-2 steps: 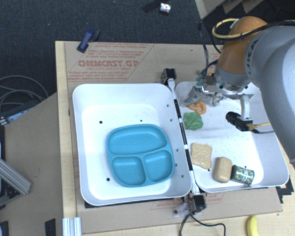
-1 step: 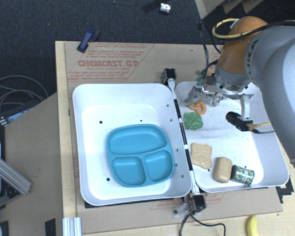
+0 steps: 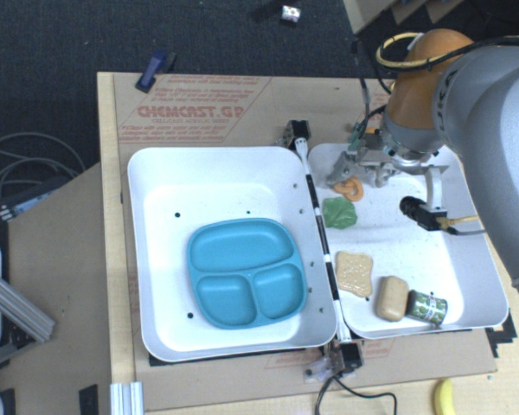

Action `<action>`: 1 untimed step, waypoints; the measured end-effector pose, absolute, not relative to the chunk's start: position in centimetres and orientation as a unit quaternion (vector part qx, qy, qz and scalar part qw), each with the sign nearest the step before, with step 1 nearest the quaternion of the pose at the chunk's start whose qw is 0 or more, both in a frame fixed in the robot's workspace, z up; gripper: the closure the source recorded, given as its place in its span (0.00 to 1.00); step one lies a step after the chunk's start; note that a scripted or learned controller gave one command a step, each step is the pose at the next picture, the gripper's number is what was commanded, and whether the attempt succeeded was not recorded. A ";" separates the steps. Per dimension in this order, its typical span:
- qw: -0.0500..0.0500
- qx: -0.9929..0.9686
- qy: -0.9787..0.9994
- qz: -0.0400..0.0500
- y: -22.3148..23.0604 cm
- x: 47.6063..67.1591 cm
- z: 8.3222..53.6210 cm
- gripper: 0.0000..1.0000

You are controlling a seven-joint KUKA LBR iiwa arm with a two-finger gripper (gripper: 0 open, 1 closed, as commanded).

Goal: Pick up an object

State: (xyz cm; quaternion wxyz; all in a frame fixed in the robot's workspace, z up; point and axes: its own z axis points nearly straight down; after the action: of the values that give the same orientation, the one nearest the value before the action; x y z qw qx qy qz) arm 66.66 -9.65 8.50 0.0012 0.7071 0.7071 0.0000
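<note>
Five small things lie in the right bin point(image 3: 467, 258): an orange curled piece point(image 3: 349, 189) at the far end, a crumpled green lump point(image 3: 339, 213) just beside it, a flat tan square point(image 3: 355, 272), a rounded tan block point(image 3: 392, 298) — and beside that, a green can point(image 3: 427, 308) on its side. A blue divided plate point(image 3: 246, 271) sits flat in the left bin point(image 3: 160, 197).

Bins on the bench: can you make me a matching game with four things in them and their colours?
Things:
1. tray
2. can
3. square cracker
4. crumpled lump

Colours and places:
A. light green, right bin
B. blue, left bin
C. tan and flat, right bin
D. dark green, lying on its side, right bin

Pairs: 1-B, 2-D, 3-C, 4-A.
</note>
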 end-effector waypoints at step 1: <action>0.001 0.707 0.707 0.000 -9.4 66.7 8.5 0.00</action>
State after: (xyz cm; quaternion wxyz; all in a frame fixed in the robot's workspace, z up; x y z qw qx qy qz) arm 66.67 -9.37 8.51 0.0008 0.7070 0.7072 -0.0002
